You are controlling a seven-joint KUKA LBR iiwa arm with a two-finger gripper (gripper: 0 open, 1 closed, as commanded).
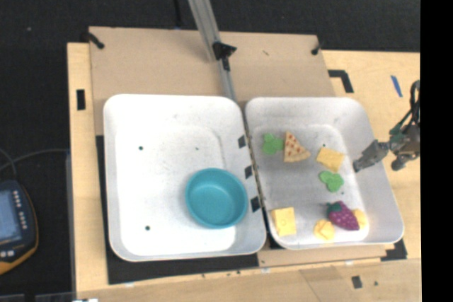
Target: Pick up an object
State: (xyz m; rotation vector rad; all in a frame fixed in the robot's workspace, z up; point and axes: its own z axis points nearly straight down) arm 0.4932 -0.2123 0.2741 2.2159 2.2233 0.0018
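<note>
My gripper (380,160) hangs at the right rim of the right bin (311,109), reaching in from the right. Its fingers stand apart, open, with nothing between them; the left fingertip (362,159) is over the bin's right side. Nearest to it are a yellow cheese wedge (330,158) and a green piece (331,182), both to its left and apart from it. Further left lie a pizza slice (295,148) and a green leafy piece (272,145). Along the front are a yellow block (284,221), a small yellow piece (324,229) and purple grapes (343,216).
The left bin (141,117) holds a blue bowl (216,197) near its front right. A grey metal pole (202,7) slants up from between the bins at the back. A handheld controller (14,223) lies at the far left, off the bench.
</note>
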